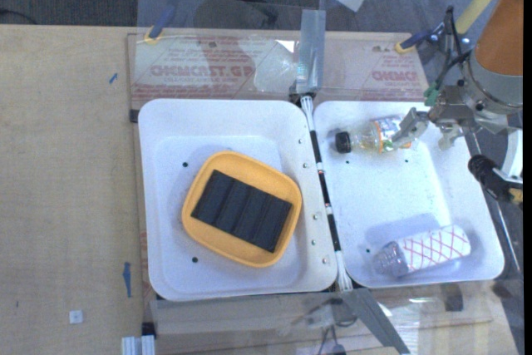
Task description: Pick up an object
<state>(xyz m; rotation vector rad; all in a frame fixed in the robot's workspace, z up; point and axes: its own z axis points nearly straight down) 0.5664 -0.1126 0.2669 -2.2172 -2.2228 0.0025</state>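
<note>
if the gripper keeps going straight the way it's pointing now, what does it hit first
Probably the small clear bottle with the black cap, lying in the right bin just beyond the gripper; depth is hard to judge from above.

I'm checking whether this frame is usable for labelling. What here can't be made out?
- End effector: open or shut is unclear; small, blurred against the right bin.
- Clear bottle: label too small and blurred to read.
- Arm: cut off by the right edge.
</note>
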